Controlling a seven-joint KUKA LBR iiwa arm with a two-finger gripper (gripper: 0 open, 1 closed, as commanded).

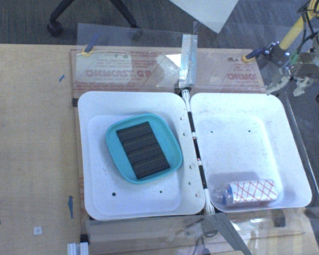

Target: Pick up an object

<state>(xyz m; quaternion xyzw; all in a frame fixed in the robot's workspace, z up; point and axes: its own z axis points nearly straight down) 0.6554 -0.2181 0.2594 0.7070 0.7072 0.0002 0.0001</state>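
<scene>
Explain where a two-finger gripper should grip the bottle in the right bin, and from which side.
Grip the bottle across the middle of its checked body, coming from above. It lies on its side near the right bin's front wall, so its round flanks likely suit fingers closing front to back, though the front gap looks tight.

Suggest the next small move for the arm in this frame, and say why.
Probably swing in from the upper right and stop above the bottle. It lies on its side in the right bin's near corner, alone there. The gripper sits beyond that bin's far right corner, away from everything. The teal plate in the left bin is wide and flat, likely harder to grasp.
</scene>
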